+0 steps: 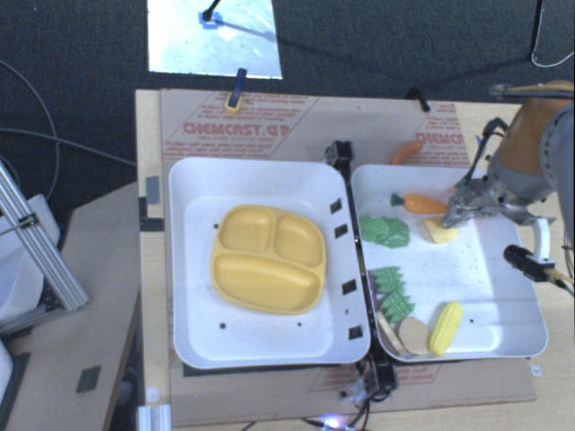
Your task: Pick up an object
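The hand (452,217) is low in the right bin (503,341), at the bin's far part, and its tip is down at a pale yellow piece (439,232) that looks like a wedge of cheese. I cannot tell if the hand is wide or narrow, because the wrist covers it from above, and I cannot tell if the piece is between the tips or only touched by them.

Nearest to the camera, well apart from the hand at the bin's front edge, a yellow corn cob (446,327) lies tilted. Just beside it, away from the arm, is a round beige piece (413,335), and a flat wooden stick (389,333) lies along the bin wall. Behind these is a green leafy piece (390,282) that touches a second, olive-green one (396,307).

Closer to the hand, on the side away from the arm, a crinkled green lettuce leaf (384,232) lies on the bin floor. Just beyond the hand, an orange carrot (422,204) lies near the pale yellow piece.

The left bin (193,330) stands far from the hand, across the black divider clips. It holds one yellow divided plate (268,259) with three compartments, and nothing lies in them.

Behind the right bin, on the surface (296,128), an orange sausage-like thing (405,153) lies outside the bins.
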